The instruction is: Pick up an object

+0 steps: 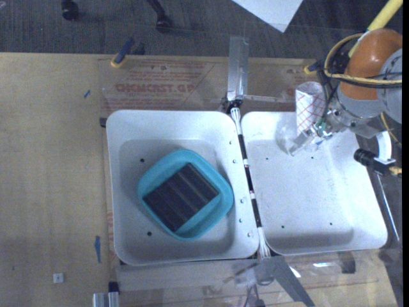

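**Pincer over right bin's far edge; teal container sits alone in left bin**

Desk (51,171): tan board, bare on its left side, two white bins side by side at the middle.

Arm (374,69): grey with orange band, comes in from the right, hangs over the far right corner of the right bin (313,210). Wide bare floor in that bin, so plenty of room to travel and descend.

Left bin (121,133): holds the only clear pick target, a teal container (220,194), rounded-square, turned diagonal, sitting in the near half of the bin toward the divider (246,171). Dark ribbed insert (181,197) fills its middle.

Handling, judged: looks like moulded plastic, stiff and light, smooth so likely slippery. Too wide to span whole; best hold is probably over the raised teal rim, one finger inside and one outside. The corner pointing at the divider sits close to the bin wall, tight there. The far and left sides have more open floor.

Pincer (305,139): low over the far edge of the right bin, near the divider side. A white piece with red criss-cross lines (308,110) stands just at it, and something pale and see-through (287,135) lies beside the tip. Can't tell whether the pincer is open, closed or gripping either one; too blurred and small.

Cables (339,62) loop by the wrist, well clear of the bins.
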`<state>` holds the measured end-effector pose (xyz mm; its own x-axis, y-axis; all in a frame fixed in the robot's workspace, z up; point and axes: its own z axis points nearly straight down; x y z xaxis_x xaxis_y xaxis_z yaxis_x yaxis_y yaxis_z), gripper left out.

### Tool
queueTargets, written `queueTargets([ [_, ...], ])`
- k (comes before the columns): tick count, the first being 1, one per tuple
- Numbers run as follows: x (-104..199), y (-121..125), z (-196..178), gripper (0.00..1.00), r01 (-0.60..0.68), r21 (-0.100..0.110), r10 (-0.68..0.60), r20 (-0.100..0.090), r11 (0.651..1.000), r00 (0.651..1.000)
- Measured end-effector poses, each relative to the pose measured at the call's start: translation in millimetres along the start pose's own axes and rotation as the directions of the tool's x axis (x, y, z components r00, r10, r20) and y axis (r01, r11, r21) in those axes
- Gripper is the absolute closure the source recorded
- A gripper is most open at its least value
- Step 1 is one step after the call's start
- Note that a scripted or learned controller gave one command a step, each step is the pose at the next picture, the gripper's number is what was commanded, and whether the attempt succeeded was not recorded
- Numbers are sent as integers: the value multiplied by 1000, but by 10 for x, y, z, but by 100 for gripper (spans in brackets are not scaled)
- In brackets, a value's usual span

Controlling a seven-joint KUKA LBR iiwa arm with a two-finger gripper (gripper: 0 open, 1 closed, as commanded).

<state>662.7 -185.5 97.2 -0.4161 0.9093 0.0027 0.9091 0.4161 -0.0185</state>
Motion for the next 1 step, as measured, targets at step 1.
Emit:
queueTargets([
  [1,473,254,-826,100,-112,-22,112,3,993,994],
])
